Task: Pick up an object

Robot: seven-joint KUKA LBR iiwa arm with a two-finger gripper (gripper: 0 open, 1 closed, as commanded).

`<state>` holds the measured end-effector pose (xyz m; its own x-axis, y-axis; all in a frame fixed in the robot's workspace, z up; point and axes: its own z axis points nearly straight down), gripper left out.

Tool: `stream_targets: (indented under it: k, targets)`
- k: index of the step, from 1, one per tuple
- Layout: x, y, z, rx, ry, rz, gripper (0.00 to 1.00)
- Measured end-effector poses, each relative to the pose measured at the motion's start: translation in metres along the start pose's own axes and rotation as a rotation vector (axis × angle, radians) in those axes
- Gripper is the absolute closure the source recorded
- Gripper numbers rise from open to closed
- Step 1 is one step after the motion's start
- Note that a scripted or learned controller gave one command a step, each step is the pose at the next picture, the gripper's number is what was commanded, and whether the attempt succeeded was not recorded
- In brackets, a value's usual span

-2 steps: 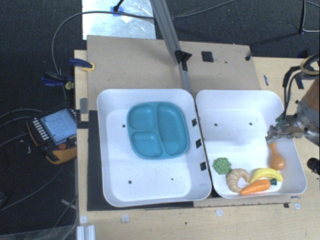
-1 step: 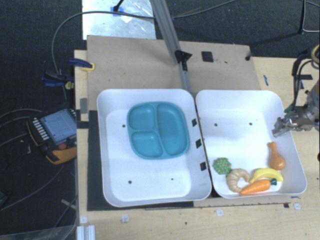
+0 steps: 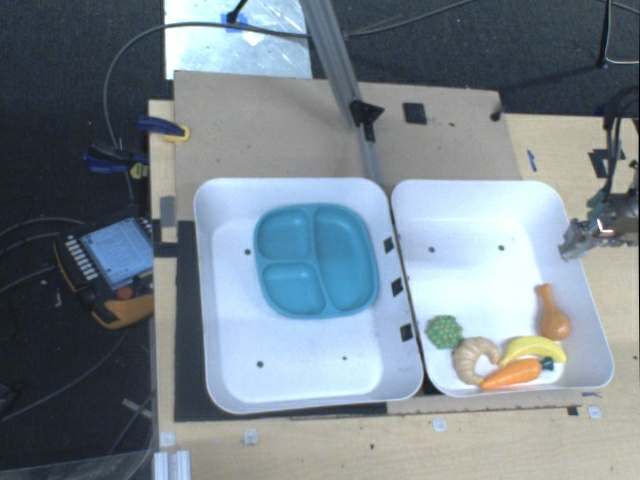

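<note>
The right white bin (image 3: 470, 228) holds several toy foods along its near edge: a green broccoli (image 3: 443, 330), a tan croissant (image 3: 474, 357), an orange carrot (image 3: 511, 373), a yellow banana (image 3: 533, 348) and an orange-brown drumstick (image 3: 551, 313). My gripper (image 3: 583, 238) hangs at the far right edge of that bin, above and to the right of the drumstick, apart from all the foods. Nothing shows between its fingers.
The left white bin (image 3: 230, 358) bears a blue sectioned plate (image 3: 316, 260). A grey pole (image 3: 335, 58) slants over the back of the bench. Clamps and a handheld device (image 3: 110, 258) lie off the bench at left, among cables.
</note>
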<state>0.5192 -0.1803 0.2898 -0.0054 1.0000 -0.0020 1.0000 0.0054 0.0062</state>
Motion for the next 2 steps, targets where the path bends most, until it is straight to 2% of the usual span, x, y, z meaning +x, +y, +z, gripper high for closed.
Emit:
stream_targets:
  k: [2]
  targets:
    - [0.107, 0.038, 0.016, 0.004, 0.003, -0.005, 1.00]
